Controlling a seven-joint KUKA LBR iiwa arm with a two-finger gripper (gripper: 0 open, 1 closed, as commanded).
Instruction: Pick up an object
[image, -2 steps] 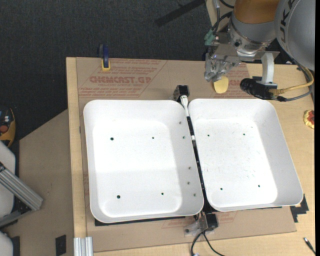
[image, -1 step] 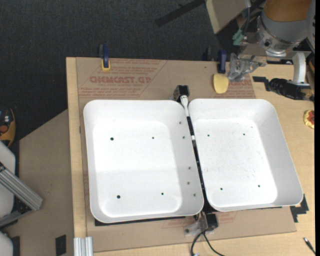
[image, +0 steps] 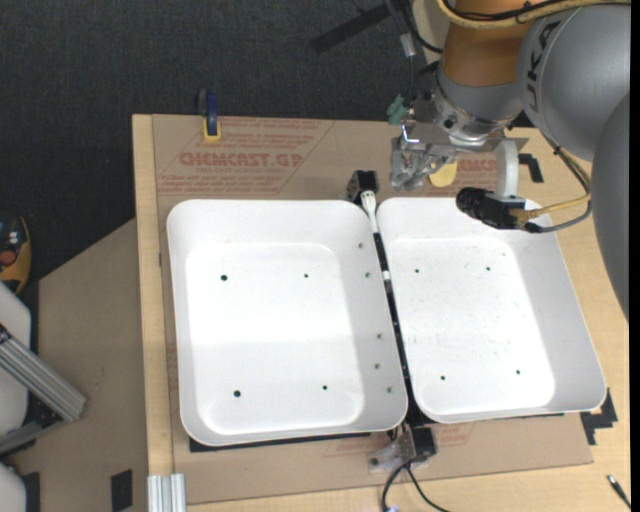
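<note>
the metal two-finger gripper (image: 412, 172) hung above the right shallow white plastic bin's (image: 560, 330) far rim, a small yellow object (image: 443, 174) beside it. whether it was open or closed, i couldn't tell. the object might have slipped free.

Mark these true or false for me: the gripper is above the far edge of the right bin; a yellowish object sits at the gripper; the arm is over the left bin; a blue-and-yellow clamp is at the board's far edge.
1. True: the gripper is above the far edge of the shallow white right bin.
2. True: a small yellowish object sits there; whether it is gripped is unclear.
3. False: the arm is away from the shallow white left bin.
4. True: the blue-and-yellow clamp.
</note>
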